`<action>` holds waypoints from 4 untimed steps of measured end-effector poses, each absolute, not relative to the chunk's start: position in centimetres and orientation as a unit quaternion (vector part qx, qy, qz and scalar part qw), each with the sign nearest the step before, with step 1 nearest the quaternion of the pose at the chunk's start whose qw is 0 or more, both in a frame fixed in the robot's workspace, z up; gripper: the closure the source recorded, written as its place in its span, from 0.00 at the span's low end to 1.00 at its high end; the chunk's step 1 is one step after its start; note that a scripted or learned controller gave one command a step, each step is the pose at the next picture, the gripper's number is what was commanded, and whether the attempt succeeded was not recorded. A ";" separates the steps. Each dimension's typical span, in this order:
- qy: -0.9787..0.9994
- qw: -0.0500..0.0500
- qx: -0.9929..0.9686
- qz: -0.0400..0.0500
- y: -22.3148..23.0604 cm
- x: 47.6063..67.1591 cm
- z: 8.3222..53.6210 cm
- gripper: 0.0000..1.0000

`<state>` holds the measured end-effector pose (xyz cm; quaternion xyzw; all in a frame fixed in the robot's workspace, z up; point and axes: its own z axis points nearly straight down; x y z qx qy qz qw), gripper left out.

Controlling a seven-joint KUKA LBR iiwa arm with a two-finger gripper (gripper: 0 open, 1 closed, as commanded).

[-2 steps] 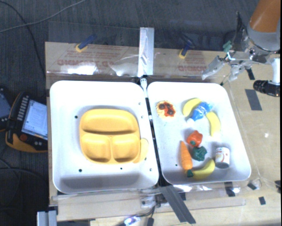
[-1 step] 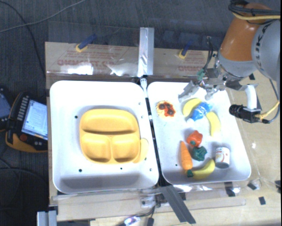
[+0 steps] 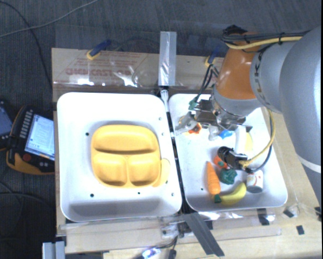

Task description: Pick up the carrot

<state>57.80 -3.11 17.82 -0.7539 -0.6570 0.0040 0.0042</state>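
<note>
The carrot (image 3: 212,178) is orange and lies lengthwise in the lower middle of the right bin (image 3: 275,196). A yellow banana (image 3: 232,194) sits against the carrot's lower right end. My gripper (image 3: 219,130) hangs below the orange wrist band over the upper middle of the right bin, above and apart from the carrot. Nothing shows held in it.
A yellow divided plate (image 3: 127,154) fills the middle of the left bin (image 3: 75,198). In the right bin lie a small orange and white piece (image 3: 190,126) at the upper left, a green item (image 3: 228,174) beside the carrot, and a white cylinder (image 3: 254,183) at the lower right.
</note>
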 end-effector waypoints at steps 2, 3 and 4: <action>-0.761 0.000 -0.649 -0.001 -11.7 49.8 9.1 0.00; -0.761 0.003 -0.648 -0.002 -11.5 49.9 9.7 1.00; -0.762 0.003 -0.648 -0.002 -11.5 49.9 9.7 0.00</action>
